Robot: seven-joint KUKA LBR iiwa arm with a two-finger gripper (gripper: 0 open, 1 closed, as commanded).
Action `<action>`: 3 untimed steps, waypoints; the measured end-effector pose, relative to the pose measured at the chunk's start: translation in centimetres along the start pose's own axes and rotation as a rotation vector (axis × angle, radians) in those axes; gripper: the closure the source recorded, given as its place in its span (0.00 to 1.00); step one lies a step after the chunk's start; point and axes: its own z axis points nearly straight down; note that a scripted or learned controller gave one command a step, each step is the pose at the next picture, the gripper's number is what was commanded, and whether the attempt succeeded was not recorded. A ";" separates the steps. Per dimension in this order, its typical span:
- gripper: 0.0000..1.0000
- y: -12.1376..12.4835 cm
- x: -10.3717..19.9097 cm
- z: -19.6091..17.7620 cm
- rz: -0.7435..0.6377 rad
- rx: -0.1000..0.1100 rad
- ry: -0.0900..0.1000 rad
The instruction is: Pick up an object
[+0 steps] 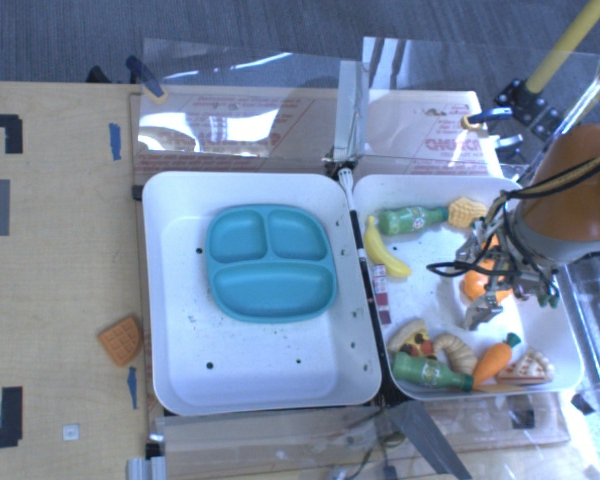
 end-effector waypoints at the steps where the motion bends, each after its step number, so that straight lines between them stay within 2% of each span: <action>1: 1.00 0.0 -0.4 -1.4 0.001 0.003 -0.014; 2: 0.00 0.0 -0.4 -1.3 0.001 0.002 -0.012; 3: 0.00 0.8 -2.1 0.1 0.153 -0.001 0.000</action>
